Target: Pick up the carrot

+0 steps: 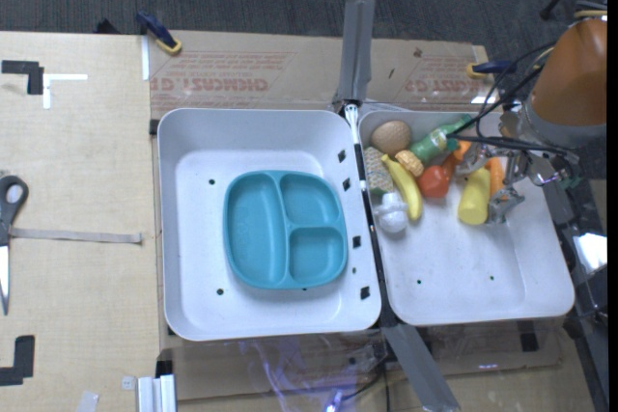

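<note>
The carrot (496, 173) is a thin orange piece lying in the right bin (483, 280) near its far right side, next to a yellow fruit (473, 200). My gripper (495, 184) is low in that bin, right over the carrot. It is open, with one finger on each side of the carrot and a little space left between them. The carrot still rests among the other toys. The wrist and its orange band (577, 72) hide the bin's far right corner.
Crowded at the back of the right bin are a brown potato (391, 135), a green bottle (435, 142), a banana (406, 188), a red tomato (435, 181) and a white piece (392, 219). The left bin (183, 236) holds a teal divided plate (287, 229).
</note>
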`<state>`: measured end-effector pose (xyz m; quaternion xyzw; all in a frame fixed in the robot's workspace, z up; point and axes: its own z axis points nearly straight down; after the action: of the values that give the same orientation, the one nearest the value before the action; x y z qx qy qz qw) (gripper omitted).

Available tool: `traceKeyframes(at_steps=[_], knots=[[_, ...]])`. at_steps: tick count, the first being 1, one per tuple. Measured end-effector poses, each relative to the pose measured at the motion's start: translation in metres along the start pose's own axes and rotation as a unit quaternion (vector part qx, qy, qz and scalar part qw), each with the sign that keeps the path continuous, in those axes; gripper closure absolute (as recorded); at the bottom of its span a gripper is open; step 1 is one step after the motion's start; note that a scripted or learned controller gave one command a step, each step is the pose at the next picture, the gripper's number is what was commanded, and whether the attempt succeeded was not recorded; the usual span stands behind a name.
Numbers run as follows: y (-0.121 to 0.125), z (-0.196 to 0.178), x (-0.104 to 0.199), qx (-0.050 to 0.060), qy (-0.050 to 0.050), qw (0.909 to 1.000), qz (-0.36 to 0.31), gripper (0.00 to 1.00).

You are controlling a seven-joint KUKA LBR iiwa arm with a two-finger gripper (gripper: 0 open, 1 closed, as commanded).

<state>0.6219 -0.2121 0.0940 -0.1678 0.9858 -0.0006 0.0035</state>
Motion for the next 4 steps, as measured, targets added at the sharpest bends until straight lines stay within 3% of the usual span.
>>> traceKeyframes(at_steps=[1, 2, 3, 4], knots=[[0.0, -0.011, -0.002, 0.001, -0.003, 1.0, 0.001, 1.0], [0.0, -0.011, -0.002, 0.001, -0.003, 1.0, 0.0, 0.0], [-0.001, -0.023, -0.004, 0.003, -0.007, 1.0, 0.001, 1.0], [-0.001, -0.023, -0.004, 0.003, -0.007, 1.0, 0.001, 0.0]])
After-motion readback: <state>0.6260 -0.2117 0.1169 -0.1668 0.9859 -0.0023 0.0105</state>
